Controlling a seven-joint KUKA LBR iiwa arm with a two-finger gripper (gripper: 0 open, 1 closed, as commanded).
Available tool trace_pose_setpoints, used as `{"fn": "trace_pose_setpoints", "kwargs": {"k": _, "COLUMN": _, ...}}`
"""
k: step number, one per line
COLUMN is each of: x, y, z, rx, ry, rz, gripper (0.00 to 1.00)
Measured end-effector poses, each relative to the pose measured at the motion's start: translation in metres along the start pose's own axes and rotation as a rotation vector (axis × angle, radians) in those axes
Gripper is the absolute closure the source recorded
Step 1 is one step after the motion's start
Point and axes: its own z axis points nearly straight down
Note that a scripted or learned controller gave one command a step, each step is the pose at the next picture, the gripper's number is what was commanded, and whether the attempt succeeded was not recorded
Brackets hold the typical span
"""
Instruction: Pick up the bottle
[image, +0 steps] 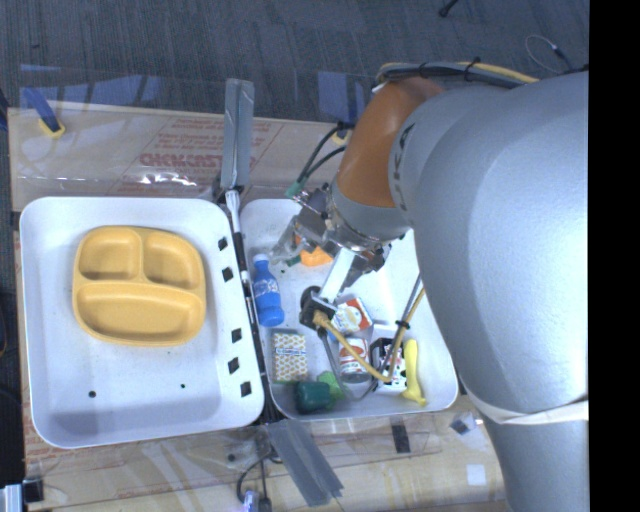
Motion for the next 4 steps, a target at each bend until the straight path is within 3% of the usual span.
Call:
{"fn": "trace_pose_setpoints", "kwargs": {"k": 1, "x": 0.069, "y": -0.033, "z": 0.023, "rx": 0.004, "ry": -0.002, "rz": -0.213, "gripper": 0.0}}
{"fn": "trace_pose_setpoints", "kwargs": {"k": 2, "x": 0.033, "y": 0.037, "z": -0.045, "rx": -0.001, "ry": -0.001, "rz": 0.116, "gripper": 0.0}}
{"fn": "trace_pose_setpoints", "kwargs": {"k": 3, "x": 0.053, "y": 0.005, "z": -0.032, "rx": 0.003, "ry": -0.003, "rz": 0.168, "gripper": 0.0}}
{"fn": "trace_pose_setpoints", "kwargs": {"k": 4, "x": 0.039, "y": 0.029, "z": -0.078, "rx": 0.0, "ry": 0.0, "rz": 0.137, "gripper": 0.0}}
